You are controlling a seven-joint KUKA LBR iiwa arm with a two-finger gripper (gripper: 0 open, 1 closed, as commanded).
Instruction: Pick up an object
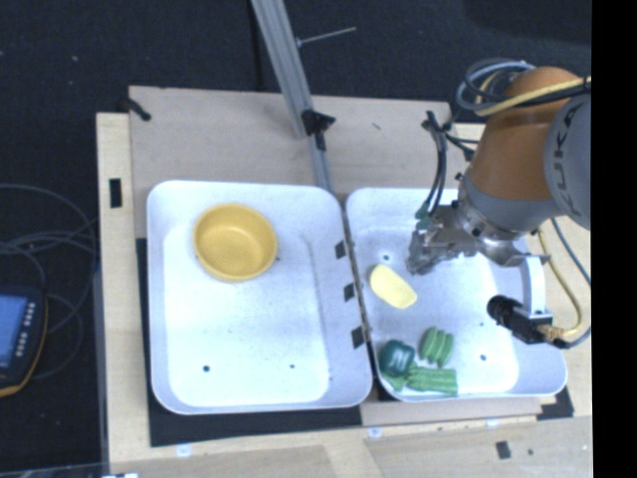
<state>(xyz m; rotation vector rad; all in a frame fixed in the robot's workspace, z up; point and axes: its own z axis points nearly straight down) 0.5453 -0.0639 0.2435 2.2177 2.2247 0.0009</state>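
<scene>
So my claw (420, 257) is hanging low in the right bin (498, 371), up near its back left part, and honestly I can't tell from this angle whether it's apart or together, it's just a dark grey lump at the end of my wrist. Nothing visibly between the tips as far as I can make out.

Right below and a bit left of the claw there's a pale yellow piece (392, 287), kind of a rounded wedge, lying flat on the bin floor. It's just beside the claw, can't say for sure if they're touching.

Further toward the front of the same bin there's a little cluster of green stuff: a dark green chunk (396, 356) on the left, a ribbed lighter green thing (435, 345) next to it, and another ribbed green piece (434, 380) lying along the front wall. The three of them sit close together, well apart from my claw.

Over in the left bin (169, 366) there's a yellow bowl (235, 242) sitting upright in the back left area, on its own.

Both bins sit side by side on the table (229, 132), and a grey metal pole (284, 53) slants in from the back toward the gap between them
</scene>
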